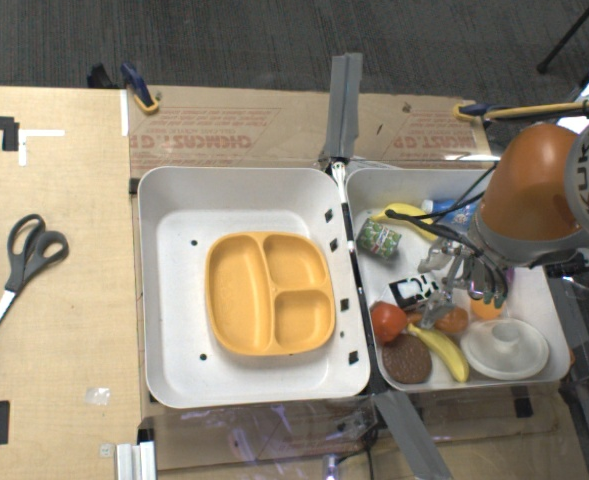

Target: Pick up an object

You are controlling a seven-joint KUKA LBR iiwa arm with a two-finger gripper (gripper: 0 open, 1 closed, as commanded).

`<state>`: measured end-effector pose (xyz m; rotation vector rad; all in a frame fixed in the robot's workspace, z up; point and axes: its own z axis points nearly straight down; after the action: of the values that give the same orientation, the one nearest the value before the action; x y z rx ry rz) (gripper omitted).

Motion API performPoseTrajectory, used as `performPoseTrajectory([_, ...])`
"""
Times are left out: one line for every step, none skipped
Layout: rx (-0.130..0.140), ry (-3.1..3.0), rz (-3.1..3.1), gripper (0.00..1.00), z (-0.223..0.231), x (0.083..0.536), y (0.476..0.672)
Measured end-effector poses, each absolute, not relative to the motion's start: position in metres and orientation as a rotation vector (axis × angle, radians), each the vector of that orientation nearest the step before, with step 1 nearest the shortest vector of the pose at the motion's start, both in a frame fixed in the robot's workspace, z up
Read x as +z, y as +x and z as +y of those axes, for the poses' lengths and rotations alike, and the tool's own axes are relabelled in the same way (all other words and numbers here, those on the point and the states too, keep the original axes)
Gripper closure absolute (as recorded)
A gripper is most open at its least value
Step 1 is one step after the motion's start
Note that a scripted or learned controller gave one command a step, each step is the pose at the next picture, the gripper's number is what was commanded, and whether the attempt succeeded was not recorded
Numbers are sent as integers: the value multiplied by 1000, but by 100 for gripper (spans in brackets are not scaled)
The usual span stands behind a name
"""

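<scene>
**Asker:** Banana (442,348) first; where did it lie from the gripper (444,303)?

**Watcher:** Just below the gripper toward the near rim of the right bin (552,298), touching or nearly touching the metal at its upper end; its long axis ran on a slant, from beside the tomato (386,319) down toward the white bowl (504,346); I judged it the likeliest thing to be picked, though that was a guess from how close it lay.

**Asker:** And the jaws?

**Watcher:** I could not tell how they stood; the metal parts were tangled against the clutter, and nothing showed plainly between them.

**Asker:** What crowded the banana?

**Watcher:** The brown round patty (408,361) touched its left side; the white bowl lay just to its right; a small orange fruit (455,319) sat beside its upper end, and a black and white packet (412,291) lay beyond the tomato; a green can (379,238) was well apart, near the far wall.

**Asker:** Surface and room?

**Watcher:** Smooth white bin floor, shallow walls; little room either side of the banana, so a grip across its narrow width looked the safer choice; the left bin (174,298) held the yellow divided plate (271,293).
</scene>
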<state>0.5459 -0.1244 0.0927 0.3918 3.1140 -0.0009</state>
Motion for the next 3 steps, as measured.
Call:
performPoseTrajectory([-2, 434, 3106, 0, -210, 158, 559])
performPoseTrajectory([1, 465, 3092, 0, -220, 97, 523])
performPoseTrajectory([1, 546, 3090, 0, -154, 93, 550])
